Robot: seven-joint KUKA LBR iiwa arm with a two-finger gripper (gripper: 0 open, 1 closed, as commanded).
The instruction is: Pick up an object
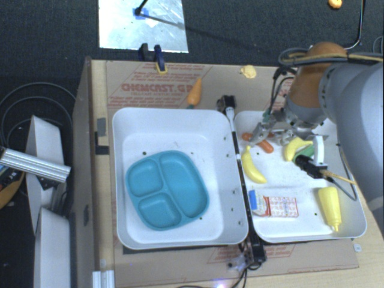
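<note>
Nearest camera: red-printed card (277,206) at 6 o'clock in right bin (300,236), flat, untouched. Yellow bottle (330,207) at 4 o'clock. Banana (252,165) along 9 o'clock wall. Left bin (129,236): blue divided tray (166,188), centre. My claw (264,134) low at 11 o'clock of right bin, over orange pieces (256,140); whether jaws wide or narrow, cannot tell. Judgement: nothing lifted; grasp, lift outstanding.
</note>
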